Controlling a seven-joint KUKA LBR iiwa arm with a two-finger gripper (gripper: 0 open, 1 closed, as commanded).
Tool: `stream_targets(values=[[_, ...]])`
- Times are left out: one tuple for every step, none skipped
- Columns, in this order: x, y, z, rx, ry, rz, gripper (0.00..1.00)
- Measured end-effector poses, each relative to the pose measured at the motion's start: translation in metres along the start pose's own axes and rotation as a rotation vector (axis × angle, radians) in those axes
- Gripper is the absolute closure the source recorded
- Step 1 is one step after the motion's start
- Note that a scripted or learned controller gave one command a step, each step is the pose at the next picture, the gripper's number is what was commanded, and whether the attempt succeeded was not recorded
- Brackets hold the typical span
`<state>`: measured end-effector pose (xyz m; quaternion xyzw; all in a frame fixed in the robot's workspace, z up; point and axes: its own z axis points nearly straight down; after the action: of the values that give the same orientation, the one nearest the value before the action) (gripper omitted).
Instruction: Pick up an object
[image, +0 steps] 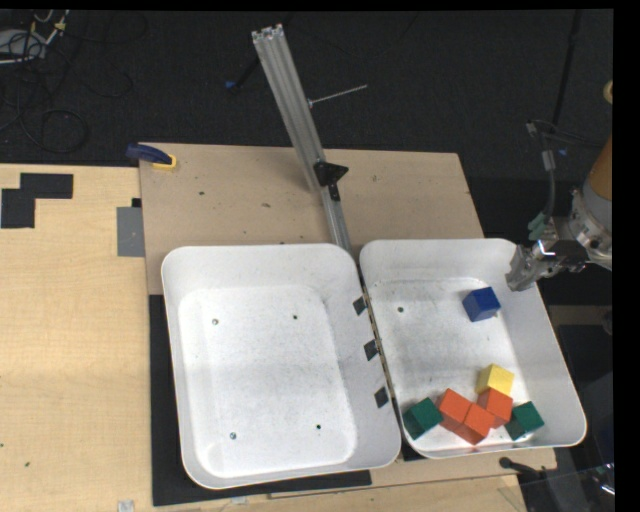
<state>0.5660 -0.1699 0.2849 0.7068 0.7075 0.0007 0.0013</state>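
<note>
Block cluster in right bin: nothing picked yet.
My gripper hangs over the rim near the blue block; jaws' state unclear.

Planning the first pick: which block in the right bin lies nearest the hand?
The blue block, lying alone in the upper part of the right bin, just left of the hand. The other blocks cluster at the bin's lower edge.

A light wooden bench carries two white bins, side by side and touching, on a black mat. The right bin sits just beside the gripper.
</note>
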Motion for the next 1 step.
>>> stream_targets(values=[[0.0493,0.0066,-0.0008,0.005,0.003,-0.003,1.00]])
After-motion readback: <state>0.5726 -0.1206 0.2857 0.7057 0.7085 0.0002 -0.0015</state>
